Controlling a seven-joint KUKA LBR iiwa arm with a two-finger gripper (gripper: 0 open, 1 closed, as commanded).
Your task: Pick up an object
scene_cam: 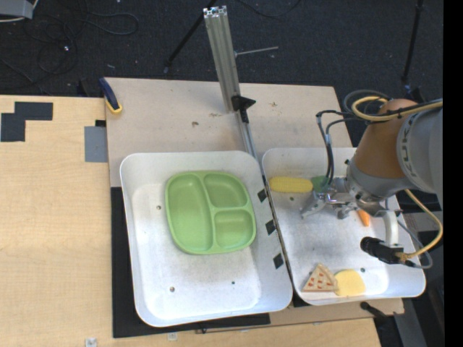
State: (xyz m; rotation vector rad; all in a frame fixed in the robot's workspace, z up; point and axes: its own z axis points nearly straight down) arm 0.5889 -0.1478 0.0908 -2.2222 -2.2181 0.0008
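Observation:
My gripper (327, 202) is low in the right bin (318, 251), near its far side. A yellow oblong object (291, 185) lies just to its left, close to the bin's far left corner. A small green piece (319, 183) shows right behind the gripper. A small orange piece (364, 218) peeks out to the gripper's right, partly hidden by the wrist. Near the bin's front edge lie a toy pizza slice (319, 280) and a pale yellow chunk (351, 283), side by side. Nothing is seen held.
The left bin (188, 280) holds a green divided plate (211, 212). An upright aluminium post (224, 60) stands behind the bins. The grey arm with its orange band (380, 147) comes in from the right, over the right bin's far right corner.

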